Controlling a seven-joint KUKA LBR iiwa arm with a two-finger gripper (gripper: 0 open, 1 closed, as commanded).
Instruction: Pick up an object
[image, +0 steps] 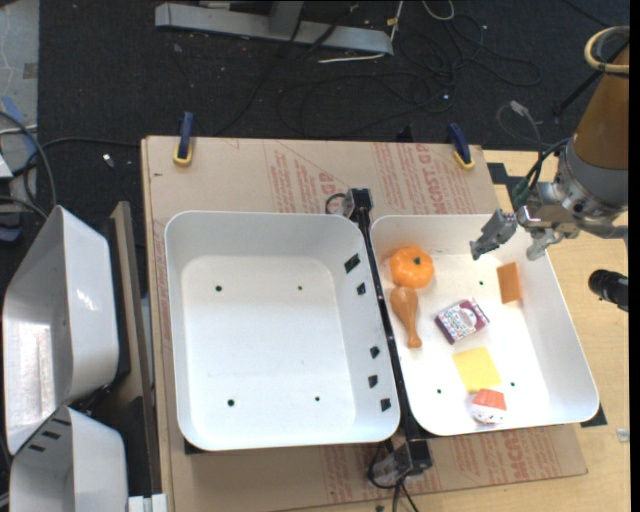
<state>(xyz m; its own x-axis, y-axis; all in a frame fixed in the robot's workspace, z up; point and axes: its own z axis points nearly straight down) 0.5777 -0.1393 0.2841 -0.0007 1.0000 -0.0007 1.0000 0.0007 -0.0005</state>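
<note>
The right bin (555, 345) holds several small objects: an orange pumpkin (411, 268), a tan drumstick (406, 313), a purple-and-white packet (462, 320), a yellow square (476, 368), an orange block (509, 283) and a small red-and-white item (488, 405). My gripper (516, 236) hangs above the bin's far right corner, open, its two dark fingers spread apart with nothing between them. It is above and just behind the orange block, not touching any object.
The left bin (190, 330) sits beside the right one, a black divider (378, 310) between them. Both rest on a cardboard-covered bench with blue-yellow clamps (184, 140) at the back. White tubs (55, 330) stand at far left.
</note>
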